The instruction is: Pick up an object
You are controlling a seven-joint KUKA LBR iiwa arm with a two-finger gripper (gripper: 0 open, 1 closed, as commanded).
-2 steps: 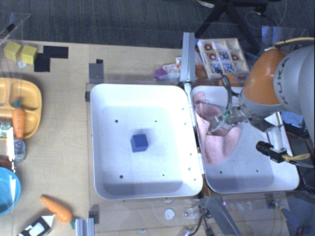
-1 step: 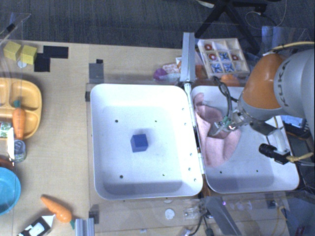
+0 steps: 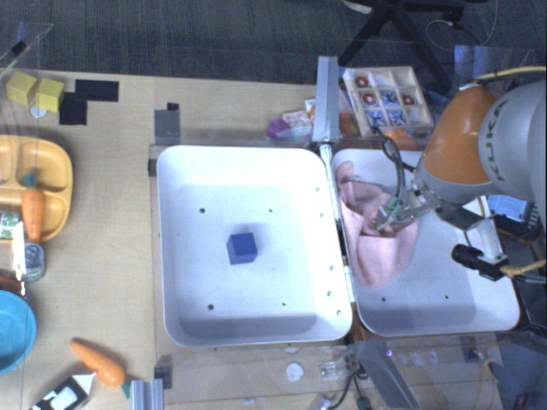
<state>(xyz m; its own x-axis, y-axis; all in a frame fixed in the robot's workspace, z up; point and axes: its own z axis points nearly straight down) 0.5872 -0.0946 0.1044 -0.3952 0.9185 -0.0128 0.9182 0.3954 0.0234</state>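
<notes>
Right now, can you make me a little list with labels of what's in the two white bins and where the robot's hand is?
left bin: one blue cube, near the middle
right bin: pink cloth, bunched at the left side
gripper: down on the cloth
arm: grey with orange band, reaching in from the right
beside the bins: yellow tray with a carrot, another carrot, blue bowl

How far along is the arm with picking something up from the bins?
Done: the arm has reached into the right bin, and its pincer sits on the pink cloth by the divider. In hand: the cloth is bunched up under the pincer, but a real grip isn't clear from this angle. Left: lifting the cloth clear of the bin. The blue cube lies in the left bin, away from the arm.
</notes>
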